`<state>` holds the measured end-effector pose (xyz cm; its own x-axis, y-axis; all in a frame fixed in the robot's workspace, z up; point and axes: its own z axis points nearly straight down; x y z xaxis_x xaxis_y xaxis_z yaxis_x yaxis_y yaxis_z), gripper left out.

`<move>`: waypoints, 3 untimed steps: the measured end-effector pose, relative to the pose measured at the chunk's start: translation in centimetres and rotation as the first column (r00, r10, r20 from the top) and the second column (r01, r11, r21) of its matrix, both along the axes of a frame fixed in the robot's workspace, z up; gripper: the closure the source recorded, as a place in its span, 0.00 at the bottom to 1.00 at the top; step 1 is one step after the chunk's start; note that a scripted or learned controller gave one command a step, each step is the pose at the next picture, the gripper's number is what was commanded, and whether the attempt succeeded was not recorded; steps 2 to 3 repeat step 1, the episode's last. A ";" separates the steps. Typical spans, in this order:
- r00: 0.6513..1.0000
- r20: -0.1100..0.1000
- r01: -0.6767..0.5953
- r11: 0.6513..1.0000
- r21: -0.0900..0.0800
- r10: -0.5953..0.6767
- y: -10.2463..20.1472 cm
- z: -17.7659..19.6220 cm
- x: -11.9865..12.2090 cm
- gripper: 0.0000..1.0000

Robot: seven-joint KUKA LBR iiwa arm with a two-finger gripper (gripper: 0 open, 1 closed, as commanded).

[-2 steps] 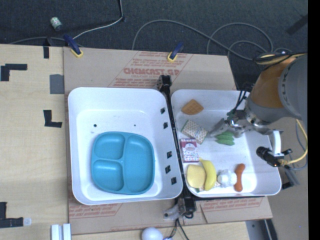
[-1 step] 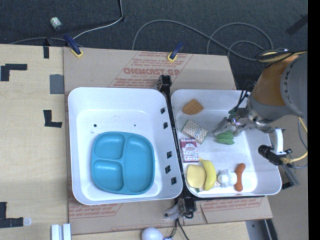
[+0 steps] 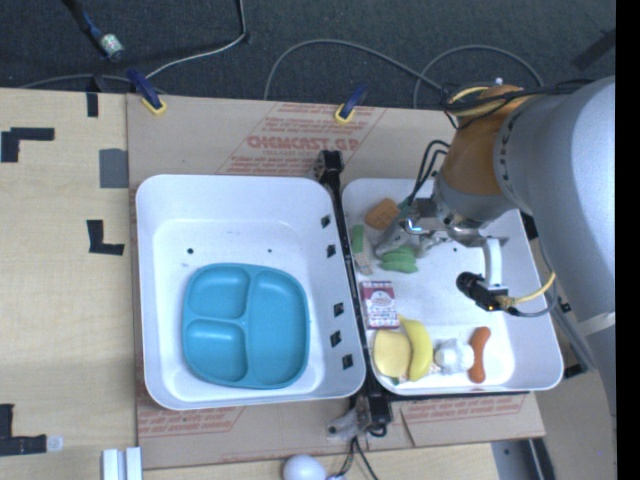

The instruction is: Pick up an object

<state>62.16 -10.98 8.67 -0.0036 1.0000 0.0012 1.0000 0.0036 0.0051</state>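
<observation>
Honestly the arm should just drop straight onto one item and not rake the pile. Right bin, under the claw: green piece and orange-brown piece right beside it, small card, banana and orange toy nearer the front. Left bin, well off to the side, holds a blue divided plate. Can't tell the claw's state.

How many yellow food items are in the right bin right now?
2: a lemon and a banana, side by side at the near edge of the right bin. More may be hidden under the arm.
</observation>
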 end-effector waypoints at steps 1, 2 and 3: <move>1.000 -0.004 0.000 1.000 -0.001 0.000 7.2 9.8 -1.7 1.00; 1.000 -0.004 0.000 1.000 -0.001 0.000 7.2 9.8 -1.7 1.00; 1.000 -0.004 0.000 1.000 -0.001 0.000 7.2 9.8 -1.7 1.00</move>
